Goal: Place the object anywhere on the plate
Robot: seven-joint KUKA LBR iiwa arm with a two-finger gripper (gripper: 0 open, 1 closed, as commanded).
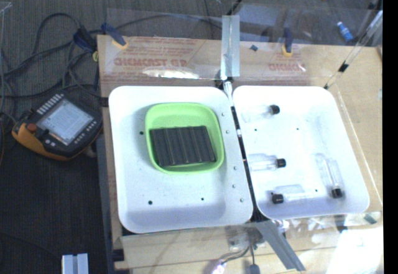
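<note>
A bench carries two shallow white bins side by side. The left bin holds a green plate sitting near its centre, with a dark ribbed insert lying on it. The right bin holds four clear vials with black caps, well apart from one another: one vial at twelve o'clock, one at nine o'clock, one at six o'clock and one at four o'clock.

Judging by this layout, the task has not yet begun: every vial lies in the right bin and none is on the plate. The next move calls for reaching into the right bin, closing on one vial, lifting it over the divider between the bins and setting it down on the plate.

No claw can be made out here, so whether its fingers are apart or together cannot be told. The vials are transparent and faint against the white bin, so their outlines and exact lie are hard to make out.
</note>
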